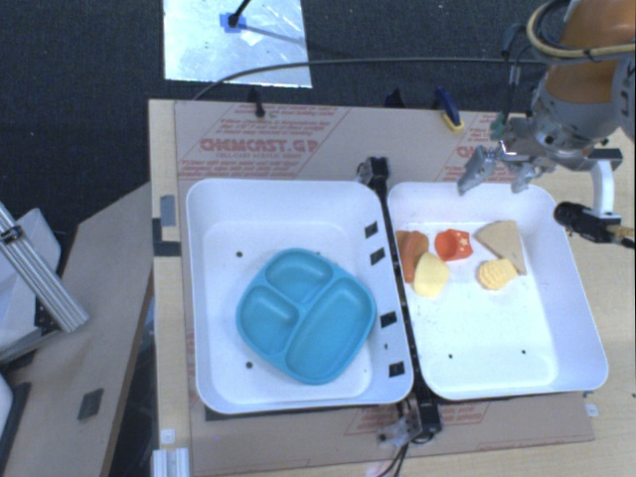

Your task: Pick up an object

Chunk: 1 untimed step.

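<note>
A worktop [298, 132] of pale board, printed with reddish lettering, carries two shallow white bins side by side. The left bin [214, 207] holds a blue divided plate [306, 314] with three compartments, lying flat and a little toward the bin's lower right. The right bin [556, 366] touches the left along a shared edge, where a row of black clips [383, 256] runs down the seam. Beyond the worktop, on the dark floor [70, 58], lies a shiny silver sheet [268, 43] with a small blue patch [233, 22] on it — a black cable [260, 71] curves across its lower part. At the far left stands a slanted metal rail [35, 276].
</note>
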Motion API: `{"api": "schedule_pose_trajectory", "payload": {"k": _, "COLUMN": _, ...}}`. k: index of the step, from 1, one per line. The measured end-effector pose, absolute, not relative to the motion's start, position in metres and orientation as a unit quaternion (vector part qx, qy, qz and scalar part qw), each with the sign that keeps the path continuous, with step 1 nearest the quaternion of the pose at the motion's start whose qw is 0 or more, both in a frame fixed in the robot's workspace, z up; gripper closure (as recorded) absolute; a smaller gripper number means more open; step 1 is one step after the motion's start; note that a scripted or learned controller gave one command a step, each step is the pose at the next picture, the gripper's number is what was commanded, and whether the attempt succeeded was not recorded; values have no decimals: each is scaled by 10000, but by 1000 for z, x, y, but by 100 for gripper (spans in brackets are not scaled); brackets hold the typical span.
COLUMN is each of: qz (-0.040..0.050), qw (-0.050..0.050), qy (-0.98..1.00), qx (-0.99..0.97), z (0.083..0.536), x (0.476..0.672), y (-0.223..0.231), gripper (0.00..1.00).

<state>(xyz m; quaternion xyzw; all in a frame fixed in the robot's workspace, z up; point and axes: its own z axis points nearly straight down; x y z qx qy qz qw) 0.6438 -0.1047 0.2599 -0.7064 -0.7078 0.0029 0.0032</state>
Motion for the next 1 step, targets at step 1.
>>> {"api": "schedule_pose_trajectory", "payload": {"k": 1, "qz": -4, "qw": -7, "qy": -7084, "qx": -7058, "z": 266, "x": 646, "y": -104, "gripper": 0}}
